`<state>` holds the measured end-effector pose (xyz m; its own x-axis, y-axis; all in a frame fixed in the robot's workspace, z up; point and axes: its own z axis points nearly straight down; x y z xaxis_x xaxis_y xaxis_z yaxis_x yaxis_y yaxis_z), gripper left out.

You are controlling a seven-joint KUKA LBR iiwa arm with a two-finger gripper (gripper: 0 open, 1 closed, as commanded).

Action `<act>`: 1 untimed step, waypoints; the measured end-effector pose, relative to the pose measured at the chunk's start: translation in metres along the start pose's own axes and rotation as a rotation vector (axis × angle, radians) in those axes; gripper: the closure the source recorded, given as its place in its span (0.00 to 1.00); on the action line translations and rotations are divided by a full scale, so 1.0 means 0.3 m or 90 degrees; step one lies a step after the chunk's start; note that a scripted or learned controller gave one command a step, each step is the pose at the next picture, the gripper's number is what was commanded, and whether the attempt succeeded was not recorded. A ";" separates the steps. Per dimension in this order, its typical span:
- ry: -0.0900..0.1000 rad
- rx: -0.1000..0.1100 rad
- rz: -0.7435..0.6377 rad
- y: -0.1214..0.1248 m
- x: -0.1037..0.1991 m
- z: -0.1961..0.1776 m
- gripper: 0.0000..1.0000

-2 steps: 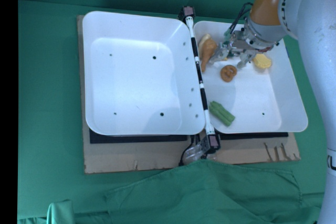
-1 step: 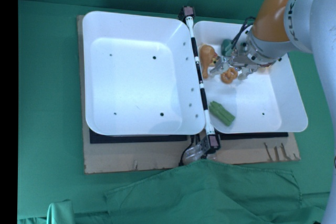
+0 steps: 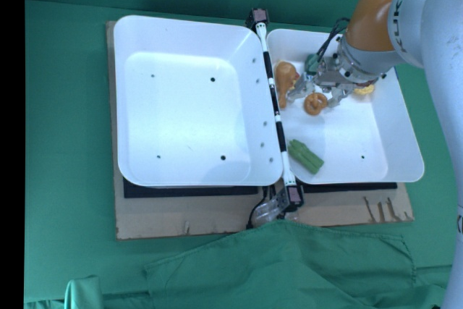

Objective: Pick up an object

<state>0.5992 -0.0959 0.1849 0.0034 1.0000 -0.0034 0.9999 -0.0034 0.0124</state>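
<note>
1. Camera view puts the likeliest target, a small orange ring-shaped object [image 3: 315,103], directly below the fingers [image 3: 296,92], lying on the floor of the right bin [image 3: 383,148]. I read the fingers as spread open, one tip to either side of the ring and just above it, nothing held between them.
2. Just beyond the far fingertip, toward the divider, lies a larger orange lumpy object [image 3: 285,76]. It sits close enough that I judge a closing stroke could brush it.
3. On the arm side of the fingers a small yellow object [image 3: 364,90] peeks out from under the wrist; I cannot tell its shape.
4. Well apart from the fingers, nearer the camera, a green ridged object [image 3: 305,156] lies slantwise near the bin's front corner.
5. The gripper [image 3: 316,92] hangs tilted from the orange-banded arm [image 3: 405,3], which I take as a straddling approach over the ring.
6. Away across the divider rail [image 3: 273,101], the left bin [image 3: 145,47] sits alongside; both rest on cardboard [image 3: 181,217] on the green-covered desk [image 3: 65,119].
7. My judgement: the pick is not yet made; descent and closing remain.
</note>
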 end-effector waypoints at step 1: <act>0.000 -0.003 -0.002 0.013 0.018 -0.343 0.00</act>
<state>0.6020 -0.0901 0.2878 0.0009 1.0000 -0.0028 0.9998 -0.0009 0.0173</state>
